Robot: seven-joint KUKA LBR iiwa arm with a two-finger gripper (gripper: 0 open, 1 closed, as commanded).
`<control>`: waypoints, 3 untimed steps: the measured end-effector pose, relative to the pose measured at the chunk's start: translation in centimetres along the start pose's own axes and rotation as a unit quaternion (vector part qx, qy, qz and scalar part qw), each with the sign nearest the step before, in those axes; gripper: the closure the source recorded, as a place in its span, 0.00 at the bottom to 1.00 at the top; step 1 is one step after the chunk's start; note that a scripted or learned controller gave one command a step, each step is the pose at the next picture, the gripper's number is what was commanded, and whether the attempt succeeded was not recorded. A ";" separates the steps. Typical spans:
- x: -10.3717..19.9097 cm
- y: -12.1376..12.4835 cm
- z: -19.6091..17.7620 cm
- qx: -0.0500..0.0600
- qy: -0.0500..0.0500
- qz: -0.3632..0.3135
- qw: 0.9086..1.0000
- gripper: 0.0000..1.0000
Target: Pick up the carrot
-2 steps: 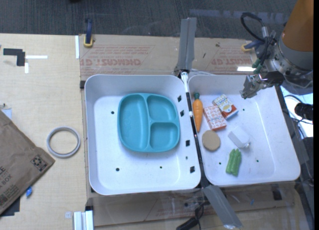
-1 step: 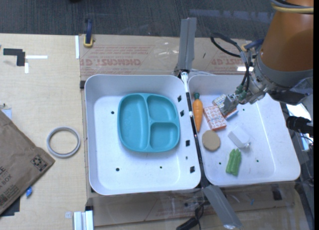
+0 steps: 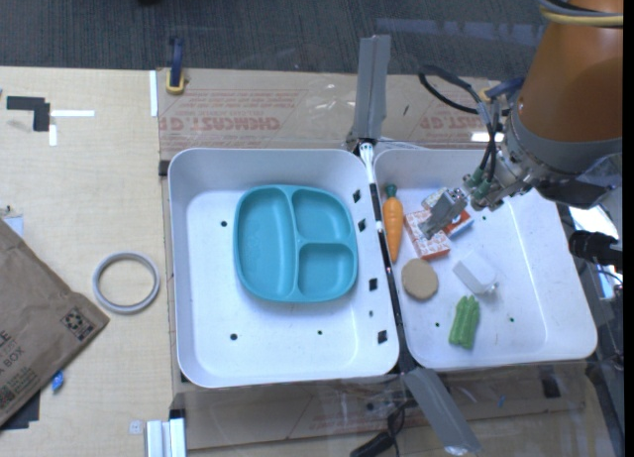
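The orange carrot (image 3: 393, 227) with a green top lies lengthwise in the right bin (image 3: 555, 346), close against its left wall. My gripper (image 3: 442, 211) hangs low over the upper middle of that bin, a short way right of the carrot and apart from it. It hovers above a red and white packet (image 3: 437, 235). Nothing from the bin is seen in its grasp. The arm's orange band rises at the top right.
A tan round biscuit (image 3: 420, 281), a white block (image 3: 475, 275) and a green vegetable (image 3: 464, 322) lie below the gripper in the right bin. The left bin (image 3: 198, 346) holds a blue divided plate (image 3: 295, 244). A tape ring (image 3: 126, 281) lies on the bench at left.
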State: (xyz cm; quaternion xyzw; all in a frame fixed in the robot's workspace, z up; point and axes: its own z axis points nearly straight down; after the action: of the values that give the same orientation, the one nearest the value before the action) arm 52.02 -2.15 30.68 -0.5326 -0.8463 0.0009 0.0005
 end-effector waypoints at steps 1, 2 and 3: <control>-3.2 6.1 5.9 -0.001 0.000 -0.084 0.996 0.00; 1.3 11.9 2.3 -0.001 -0.001 -0.008 1.000 0.00; -1.6 8.5 9.7 -0.001 0.000 -0.164 0.987 0.00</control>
State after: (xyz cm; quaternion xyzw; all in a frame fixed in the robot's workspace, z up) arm 60.33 0.05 20.96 -0.3869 -0.9221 0.0004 0.0000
